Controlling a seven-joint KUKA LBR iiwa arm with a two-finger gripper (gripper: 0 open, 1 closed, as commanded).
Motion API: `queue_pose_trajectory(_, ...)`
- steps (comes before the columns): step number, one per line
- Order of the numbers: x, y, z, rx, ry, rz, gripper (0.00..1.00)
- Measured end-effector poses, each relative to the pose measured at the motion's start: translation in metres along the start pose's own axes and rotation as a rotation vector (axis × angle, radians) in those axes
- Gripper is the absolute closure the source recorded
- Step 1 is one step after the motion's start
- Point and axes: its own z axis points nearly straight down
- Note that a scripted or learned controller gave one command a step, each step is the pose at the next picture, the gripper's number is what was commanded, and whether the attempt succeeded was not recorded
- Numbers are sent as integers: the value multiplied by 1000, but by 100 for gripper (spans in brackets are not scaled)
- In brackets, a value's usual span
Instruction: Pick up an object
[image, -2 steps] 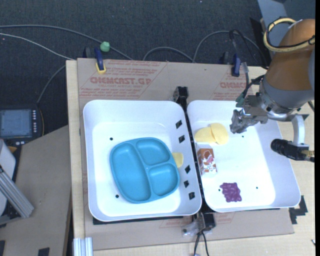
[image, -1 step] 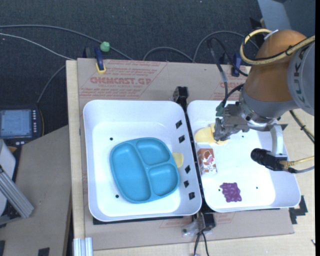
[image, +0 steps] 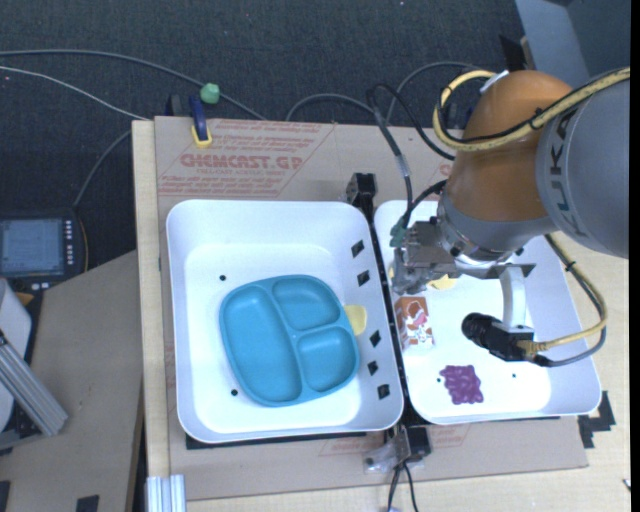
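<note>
Right bin (image: 560, 398): patterned packet (image: 413, 323) just beside tool (image: 410, 272).

In the left shallow white bin (image: 250, 245), a blue three-compartment plastic tray (image: 290, 340) takes up most of the floor. This leaves a bare strip along the far wall and narrow margins at the left and near sides. A small yellow piece (image: 355, 318) sits just beside the tray's right edge. The grey arm with its orange band (image: 500, 150) hangs over the far half of the right shallow white bin (image: 560, 385), blocking access from above. Bare floor lies at that bin's near right corner. A small red-and-white printed packet (image: 413, 322) by the dividing wall and a purple knobbly cluster (image: 461, 383) lie apart, with a gap between them.
</note>
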Motion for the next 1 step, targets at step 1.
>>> queue_pose_trajectory(1, 43, -19, 17, 2, 0, 1, 100)
